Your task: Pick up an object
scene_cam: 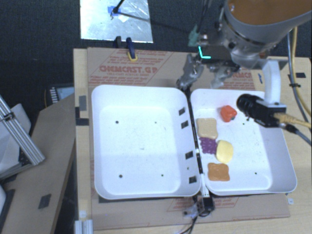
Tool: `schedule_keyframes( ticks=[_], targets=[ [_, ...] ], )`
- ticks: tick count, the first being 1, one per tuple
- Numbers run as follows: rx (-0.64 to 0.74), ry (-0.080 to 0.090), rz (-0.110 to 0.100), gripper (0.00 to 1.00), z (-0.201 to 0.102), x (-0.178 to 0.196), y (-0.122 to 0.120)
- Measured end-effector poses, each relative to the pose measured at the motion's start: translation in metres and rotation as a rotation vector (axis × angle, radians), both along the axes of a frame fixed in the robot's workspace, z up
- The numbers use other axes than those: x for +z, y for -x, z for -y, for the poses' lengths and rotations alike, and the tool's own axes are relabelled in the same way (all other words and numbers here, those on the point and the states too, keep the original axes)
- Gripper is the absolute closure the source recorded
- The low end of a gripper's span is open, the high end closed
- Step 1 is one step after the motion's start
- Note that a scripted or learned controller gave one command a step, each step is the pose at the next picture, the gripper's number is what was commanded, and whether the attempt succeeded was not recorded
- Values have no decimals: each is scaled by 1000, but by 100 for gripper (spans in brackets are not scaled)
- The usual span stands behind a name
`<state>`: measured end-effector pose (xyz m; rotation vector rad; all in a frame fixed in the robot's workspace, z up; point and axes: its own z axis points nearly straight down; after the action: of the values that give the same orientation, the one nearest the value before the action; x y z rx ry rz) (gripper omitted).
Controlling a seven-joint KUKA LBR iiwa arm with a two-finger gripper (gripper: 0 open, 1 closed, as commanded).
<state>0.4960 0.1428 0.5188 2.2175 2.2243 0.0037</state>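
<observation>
The arm (265, 13) comes in from the right and hangs over the far edge of the counter (146, 65), its grey body and orange band taking up the top right corner. The gripper (204, 79) sits above the far rim of the two bins, just about where they meet. Its two fingers (187, 77) stand apart, one over the seam between the bins and the other over the far edge of the right bin (273, 169), with nothing between them.

All the objects lie in the right bin, crowded toward its left wall. Nearest the far edge is a red-orange piece (228, 113), rounded and small. Closer to the seam, a tan bread slice (207, 127) lies flat. Just on the near side of it is a purple grape bunch (208, 145) (the shape is a bit blurred, so grapes is my best reading), and touching or almost touching that on its right is a pale yellow piece (224, 151). Nearest the front edge of the bin lies an orange-brown toast piece (218, 171).

The left bin (136, 140) shows its white floor with a few dark dots. A black cylindrical part (257, 109) on a white bracket juts over the right bin's far right side, near the red-orange piece. Beyond the counter's far edge a shiny metal sheet (116, 12) lies on the dark floor.
</observation>
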Motion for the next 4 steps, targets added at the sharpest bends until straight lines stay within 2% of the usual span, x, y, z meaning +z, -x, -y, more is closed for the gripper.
schedule_keyframes(
  ticks=[1, 2, 3, 4],
  targets=[
    [3, -1, 3, 100, 0, 11, 0],
    [3, -1, 2, 0, 0, 11, 0],
    [7, -2, 5, 100, -1, 22, -1],
    [10, -2, -2, 100, -94, 15, 11]
  ],
)
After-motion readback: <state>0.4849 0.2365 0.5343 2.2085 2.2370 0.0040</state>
